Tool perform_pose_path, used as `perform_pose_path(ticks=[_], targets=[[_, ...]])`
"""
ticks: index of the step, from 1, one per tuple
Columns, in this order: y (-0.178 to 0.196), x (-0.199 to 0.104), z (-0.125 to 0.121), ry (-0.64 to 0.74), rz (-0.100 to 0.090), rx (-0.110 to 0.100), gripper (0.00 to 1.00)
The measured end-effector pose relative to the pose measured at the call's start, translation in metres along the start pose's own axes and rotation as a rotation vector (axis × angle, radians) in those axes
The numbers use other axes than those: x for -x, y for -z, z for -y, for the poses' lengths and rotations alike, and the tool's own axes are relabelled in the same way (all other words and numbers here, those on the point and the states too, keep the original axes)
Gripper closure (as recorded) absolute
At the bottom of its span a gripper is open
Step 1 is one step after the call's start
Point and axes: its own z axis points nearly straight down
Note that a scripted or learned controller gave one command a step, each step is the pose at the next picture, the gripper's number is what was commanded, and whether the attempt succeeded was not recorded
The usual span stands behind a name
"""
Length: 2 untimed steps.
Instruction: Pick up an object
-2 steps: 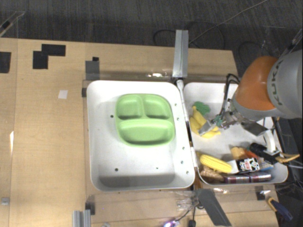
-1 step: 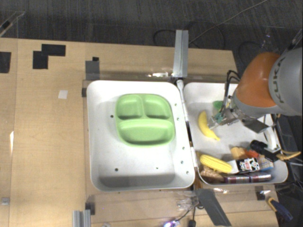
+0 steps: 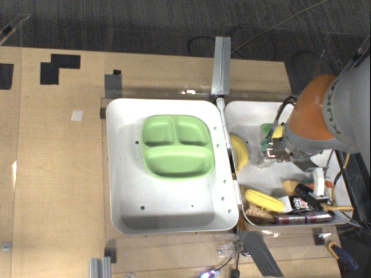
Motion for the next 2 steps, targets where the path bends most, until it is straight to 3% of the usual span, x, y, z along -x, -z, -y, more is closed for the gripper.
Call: perform_pose_path(ticks=[1,2], targets=[[0.000,0.001,0.000,-0.002,0.002,0.000,0.00],[0.001,0.057,0.067,0.124,0.002,-0.001,0.00]])
